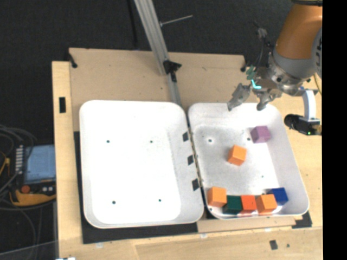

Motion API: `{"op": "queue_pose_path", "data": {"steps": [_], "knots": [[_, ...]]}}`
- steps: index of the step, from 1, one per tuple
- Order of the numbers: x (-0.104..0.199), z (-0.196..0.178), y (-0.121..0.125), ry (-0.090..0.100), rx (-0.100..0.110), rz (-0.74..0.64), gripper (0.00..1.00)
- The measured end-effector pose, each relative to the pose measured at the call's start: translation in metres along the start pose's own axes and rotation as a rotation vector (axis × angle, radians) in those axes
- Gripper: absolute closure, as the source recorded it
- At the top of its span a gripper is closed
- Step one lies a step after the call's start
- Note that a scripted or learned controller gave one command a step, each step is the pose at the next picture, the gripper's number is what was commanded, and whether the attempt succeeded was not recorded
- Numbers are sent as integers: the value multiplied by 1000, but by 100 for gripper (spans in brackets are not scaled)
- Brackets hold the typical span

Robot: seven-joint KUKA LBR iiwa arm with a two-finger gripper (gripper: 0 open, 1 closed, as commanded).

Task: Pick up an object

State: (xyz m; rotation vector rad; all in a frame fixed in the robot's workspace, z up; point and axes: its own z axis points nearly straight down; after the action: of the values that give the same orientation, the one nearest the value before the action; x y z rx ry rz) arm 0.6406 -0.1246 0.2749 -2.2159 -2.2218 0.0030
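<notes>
My gripper [248, 101] hangs over the far edge of the right bin [217, 118], open, with nothing between its fingers. A purple cube [261, 134] lies just in front of it, near the bin's far right. An orange cube [237, 155] rests in the middle of that bin. Along the near wall sits a row of blocks: an orange one [217, 195], a dark green one [233, 204], two more orange ones [249, 202] [266, 202] and a blue one [280, 195].
The left bin [133, 161] sits beside the right one, joined by black clips along the shared edge. A grey metal post [154, 34] slants up from behind the bins. Cables and a blue box [39, 164] lie off the bench at left.
</notes>
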Motion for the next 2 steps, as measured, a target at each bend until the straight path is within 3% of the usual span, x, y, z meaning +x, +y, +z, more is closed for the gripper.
{"op": "queue_pose_path", "data": {"steps": [1, 2], "knots": [[0, -3, 1, -2, -4, -1, 0], [4, 43, 6, -3, 0, -3, 0]]}}
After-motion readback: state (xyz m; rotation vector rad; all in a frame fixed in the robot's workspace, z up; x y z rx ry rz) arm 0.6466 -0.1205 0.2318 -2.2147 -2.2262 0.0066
